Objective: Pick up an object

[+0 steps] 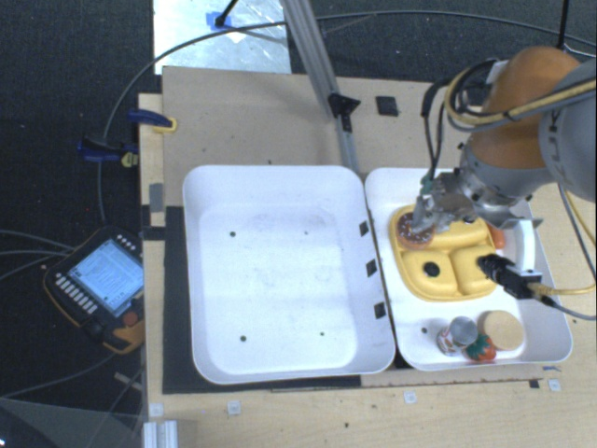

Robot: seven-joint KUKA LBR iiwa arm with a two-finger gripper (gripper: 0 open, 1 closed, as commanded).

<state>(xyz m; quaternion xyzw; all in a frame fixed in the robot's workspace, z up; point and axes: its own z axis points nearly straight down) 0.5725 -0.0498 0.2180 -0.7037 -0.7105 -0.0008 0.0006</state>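
In the right bin (pixel 408 348) lies a large yellow moulded tray-like object (pixel 448 267) with a dark hole on its near side. A brown and pink round thing (pixel 410 231) sits at its upper left corner. My gripper (pixel 426 215) is low over that round thing, right above the yellow object's left end; the wrist hides its fingertips. Near the bin's front edge rest a small silvery can-like piece (pixel 456 332), a tan round disc (pixel 503 329) and a little red and green item (pixel 480 349).
The left bin (pixel 270 278) lies beside the right one, sharing a raised middle rim. A teach pendant (pixel 98 283) lies off the bench at the left. Blue clamps (pixel 149 119) grip the board's left edge. A grey pole (pixel 317 54) rises behind the bins.
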